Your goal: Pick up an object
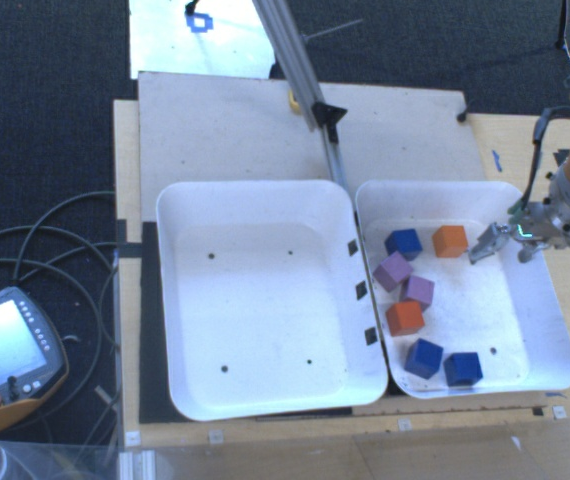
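1. Camera view from above the bench: I see the grey arm reaching in from the right, its two-finger gripper (503, 242) hanging over the right-hand shallow white plastic bin (555, 318), near that bin's far right corner.
2. From my remote seat I cannot tell whether the pincer is spread or closed; nothing shows between its tips.
3. Seven small cubes lie on the right bin's floor. An orange cube (450, 240) sits nearest the gripper, just to its left, with a blue cube (403, 243) beside it.
4. Two purple cubes (393, 270) (419, 290) lie toward the bin's left wall, and a second orange cube (405, 317) touches the lower purple one.
5. Two more blue cubes (424, 357) (462, 368) rest side by side near the front edge.
6. On the left, the left-hand white bin (265, 308) adjoins the right one, and a handheld control pendant (5, 358) with cables lies on the dark floor.
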